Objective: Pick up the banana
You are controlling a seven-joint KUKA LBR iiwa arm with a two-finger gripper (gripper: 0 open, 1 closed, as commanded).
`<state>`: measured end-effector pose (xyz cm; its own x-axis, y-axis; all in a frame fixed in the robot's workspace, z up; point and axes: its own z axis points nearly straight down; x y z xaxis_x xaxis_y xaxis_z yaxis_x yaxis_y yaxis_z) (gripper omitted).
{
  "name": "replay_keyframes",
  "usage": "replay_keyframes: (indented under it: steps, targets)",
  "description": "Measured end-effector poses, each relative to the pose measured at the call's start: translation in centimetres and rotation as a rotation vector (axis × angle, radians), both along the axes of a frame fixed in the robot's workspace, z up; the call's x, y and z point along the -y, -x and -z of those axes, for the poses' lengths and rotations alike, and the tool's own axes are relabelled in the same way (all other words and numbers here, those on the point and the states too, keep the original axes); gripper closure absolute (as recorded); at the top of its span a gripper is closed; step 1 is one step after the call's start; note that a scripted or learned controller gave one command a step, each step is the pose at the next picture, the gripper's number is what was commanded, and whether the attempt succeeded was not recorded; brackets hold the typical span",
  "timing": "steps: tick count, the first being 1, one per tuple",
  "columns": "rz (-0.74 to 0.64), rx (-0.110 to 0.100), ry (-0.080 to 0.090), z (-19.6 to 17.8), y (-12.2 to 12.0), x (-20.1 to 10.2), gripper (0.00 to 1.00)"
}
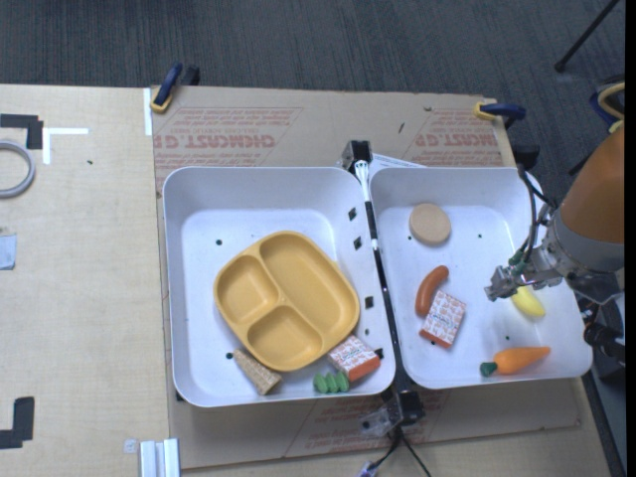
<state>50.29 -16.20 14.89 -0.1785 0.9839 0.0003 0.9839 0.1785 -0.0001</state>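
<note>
The banana (530, 305) is a small yellow piece lying near the right wall of the right bin (449, 174). My gripper (510, 285) hangs directly over the banana's upper left end and hides part of it. The arm comes in from the right edge of the view, with its orange band above the wrist. Nothing shows the banana lifted off the bin floor.
The right bin also holds a round tan cookie (430, 224), a red sausage (431, 289), a snack packet (443, 319) and a carrot (519, 360) just below the banana. The left bin (171, 266) holds a yellow divided plate (286, 299), a cracker (256, 371) and small packets.
</note>
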Motion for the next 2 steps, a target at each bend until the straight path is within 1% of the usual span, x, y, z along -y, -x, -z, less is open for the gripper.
replay_keyframes:
  steps: [1,2]
  targets:
    - [0.511,0.001,0.001,-2.6,-1.3,-3.3,1.0]
    - [0.244,0.001,0.002,-6.6,-2.3,3.6,1.0]
